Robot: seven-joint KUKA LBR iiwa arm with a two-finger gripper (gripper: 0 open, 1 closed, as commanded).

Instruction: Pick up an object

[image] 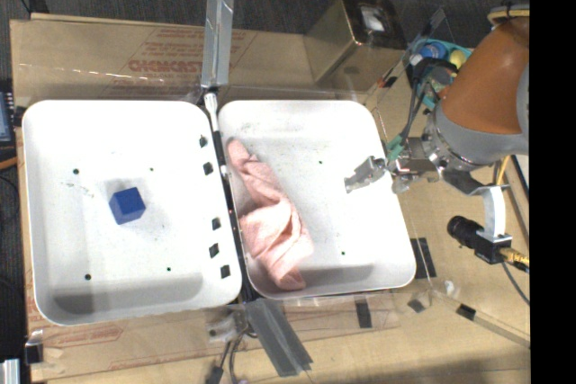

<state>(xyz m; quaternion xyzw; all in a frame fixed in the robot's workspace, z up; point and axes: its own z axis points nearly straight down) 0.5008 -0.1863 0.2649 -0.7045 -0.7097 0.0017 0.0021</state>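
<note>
Jaws [363,175] over right bin [378,135], near its right rim, grip state cannot be told, pink cloth [270,225] well left of them, blue cube [127,204] in left bin [54,121], cardboard-topped table [117,54], dark carpet.

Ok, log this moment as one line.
arm: over right bin's right side | gripper: holds nothing seen | cloth: right bin, by left wall | blue cube: left bin

Single fixed camera overhead, slanted down on both bins [54,130].
</note>
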